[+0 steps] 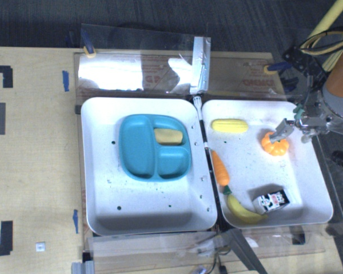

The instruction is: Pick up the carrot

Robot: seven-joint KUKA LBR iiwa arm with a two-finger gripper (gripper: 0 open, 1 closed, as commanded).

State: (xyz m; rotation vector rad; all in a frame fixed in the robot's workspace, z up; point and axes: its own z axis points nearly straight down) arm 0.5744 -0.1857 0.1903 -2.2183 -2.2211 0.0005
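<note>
The carrot (pixel 219 168) is orange with a green stub at its near end. It lies along the left wall of the right bin (pixel 314 170), pointing toward the far side. My gripper (pixel 286 130) hangs over the far right part of that bin, just above a small orange pumpkin (pixel 274 145). It is well to the right of the carrot and not touching it.
In the right bin are a yellow corn-like piece (pixel 229 126) at the far left, a banana (pixel 242 209) right below the carrot, and a black-and-white box (pixel 272 200). The left bin (pixel 103 198) holds a blue divided plate (pixel 140 150) with a yellow item (pixel 168 136).
</note>
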